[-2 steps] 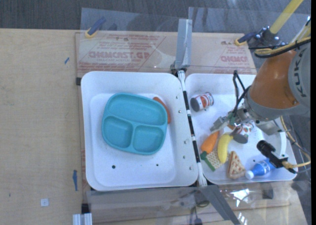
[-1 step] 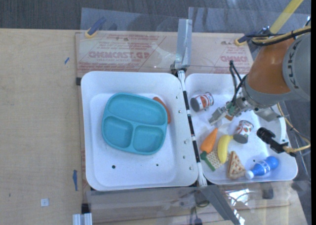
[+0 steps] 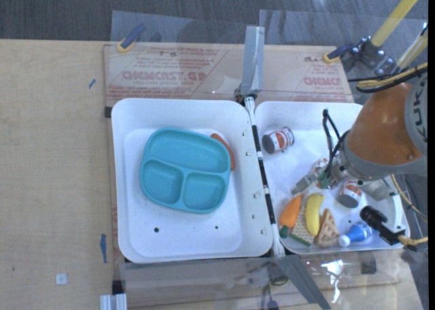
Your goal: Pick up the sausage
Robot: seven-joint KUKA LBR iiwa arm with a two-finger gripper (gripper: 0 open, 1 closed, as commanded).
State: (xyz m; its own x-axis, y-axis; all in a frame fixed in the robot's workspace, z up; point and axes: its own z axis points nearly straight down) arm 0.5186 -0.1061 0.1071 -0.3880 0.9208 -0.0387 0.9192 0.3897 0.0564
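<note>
End effector (image 3: 314, 178) well right of sausage (image 3: 225, 149)

the teal plate (image 3: 185, 170) fills the left bin's (image 3: 129, 234) middle, leaving bare floor along its front.

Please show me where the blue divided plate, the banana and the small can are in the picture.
blue divided plate (image 3: 185, 170): camera view, on the ridge between its compartments.
banana (image 3: 313, 212): camera view, on the middle of its yellow body.
small can (image 3: 278, 140): camera view, on its side wall, right bin.
</note>
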